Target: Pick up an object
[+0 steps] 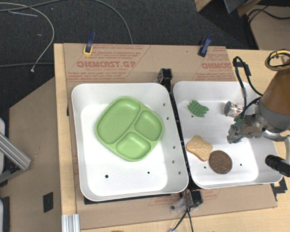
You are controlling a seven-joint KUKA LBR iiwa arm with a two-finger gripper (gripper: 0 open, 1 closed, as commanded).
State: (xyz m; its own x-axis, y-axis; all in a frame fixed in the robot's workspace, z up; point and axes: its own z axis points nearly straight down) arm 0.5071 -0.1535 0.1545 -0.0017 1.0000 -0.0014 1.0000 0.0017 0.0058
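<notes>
In the right bin lie a small green leafy piece at the back left, a tan biscuit-shaped piece at the front left, and a round brown cookie just right of it. My gripper hangs low over the right side of this bin, to the right of the tan piece and above the cookie. Nothing shows between it and those objects. A small silver and red part sits just behind the gripper.
The left bin holds a green divided plate near its middle. A black clamp stands between the bins at the back. Cables run along the arm at the right bin's back right.
</notes>
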